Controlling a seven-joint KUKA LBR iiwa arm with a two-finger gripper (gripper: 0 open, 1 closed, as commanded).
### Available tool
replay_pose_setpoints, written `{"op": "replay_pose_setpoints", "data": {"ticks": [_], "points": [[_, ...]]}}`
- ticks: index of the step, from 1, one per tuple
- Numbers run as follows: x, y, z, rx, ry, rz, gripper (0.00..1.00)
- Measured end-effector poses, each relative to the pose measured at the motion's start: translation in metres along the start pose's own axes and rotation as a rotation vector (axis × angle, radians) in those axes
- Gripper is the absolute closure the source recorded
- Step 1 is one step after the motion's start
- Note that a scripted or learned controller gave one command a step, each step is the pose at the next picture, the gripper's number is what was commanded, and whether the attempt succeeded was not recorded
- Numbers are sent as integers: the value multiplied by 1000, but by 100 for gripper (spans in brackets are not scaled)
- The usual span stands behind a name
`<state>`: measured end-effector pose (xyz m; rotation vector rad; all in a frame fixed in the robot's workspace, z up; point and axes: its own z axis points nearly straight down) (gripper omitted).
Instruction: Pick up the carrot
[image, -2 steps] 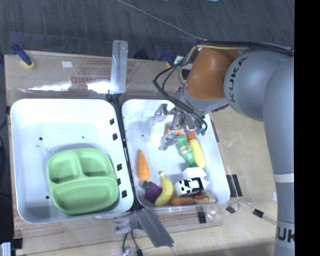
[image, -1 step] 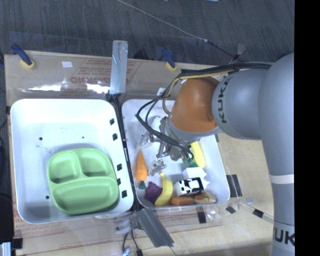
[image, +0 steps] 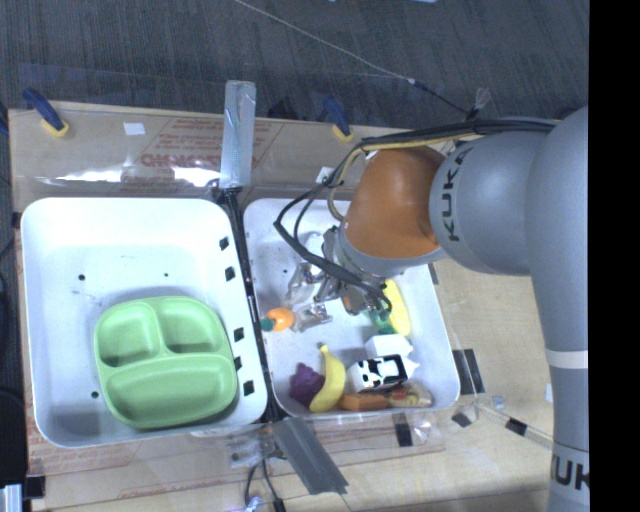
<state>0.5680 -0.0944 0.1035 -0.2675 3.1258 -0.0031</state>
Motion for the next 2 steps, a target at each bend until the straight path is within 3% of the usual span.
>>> {"op": "replay_pose_setpoints", "data": {"ticks": [1,2], "points": [[23,62,-92,-2,-3,206,100],[67,112,-153,-2,-3,241,100]]}}
